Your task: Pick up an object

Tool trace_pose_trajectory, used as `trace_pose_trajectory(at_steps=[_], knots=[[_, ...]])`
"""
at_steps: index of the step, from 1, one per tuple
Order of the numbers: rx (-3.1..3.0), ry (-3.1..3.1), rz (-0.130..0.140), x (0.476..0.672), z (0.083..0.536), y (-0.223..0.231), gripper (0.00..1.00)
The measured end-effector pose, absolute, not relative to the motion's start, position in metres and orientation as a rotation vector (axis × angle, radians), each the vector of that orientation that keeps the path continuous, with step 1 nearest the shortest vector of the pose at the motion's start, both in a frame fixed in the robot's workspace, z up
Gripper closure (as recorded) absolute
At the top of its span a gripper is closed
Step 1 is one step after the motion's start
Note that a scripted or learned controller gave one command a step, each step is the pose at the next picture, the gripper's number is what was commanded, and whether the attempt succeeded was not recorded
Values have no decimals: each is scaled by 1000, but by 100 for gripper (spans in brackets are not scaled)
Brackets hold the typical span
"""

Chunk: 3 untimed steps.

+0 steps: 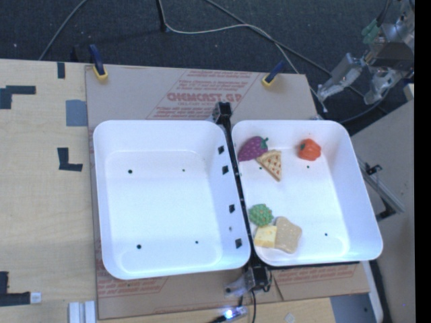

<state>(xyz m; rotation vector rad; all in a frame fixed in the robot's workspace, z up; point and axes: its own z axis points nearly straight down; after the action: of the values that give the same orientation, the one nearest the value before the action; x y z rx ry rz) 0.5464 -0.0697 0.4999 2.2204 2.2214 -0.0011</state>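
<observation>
Five toys lie in the right bin (350,200) (gripper (350,79) spread, hanging well beyond it).

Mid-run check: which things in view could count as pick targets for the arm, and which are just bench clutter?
Pick targets, all in the right bin:
purple grapes, waffle wedge, red-orange tomato, green broccoli, yellow cheese block, bread slice; gripper is off past the bin's far right corner.

Clutter:
left bin, two yellow-and-blue clamps, grey cable.
</observation>
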Motion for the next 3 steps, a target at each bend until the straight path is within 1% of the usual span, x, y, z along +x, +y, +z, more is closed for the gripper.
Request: trace_pose_trajectory(at_steps=[3], knots=[[2220, 2221, -1, 546, 500, -70, 0]])
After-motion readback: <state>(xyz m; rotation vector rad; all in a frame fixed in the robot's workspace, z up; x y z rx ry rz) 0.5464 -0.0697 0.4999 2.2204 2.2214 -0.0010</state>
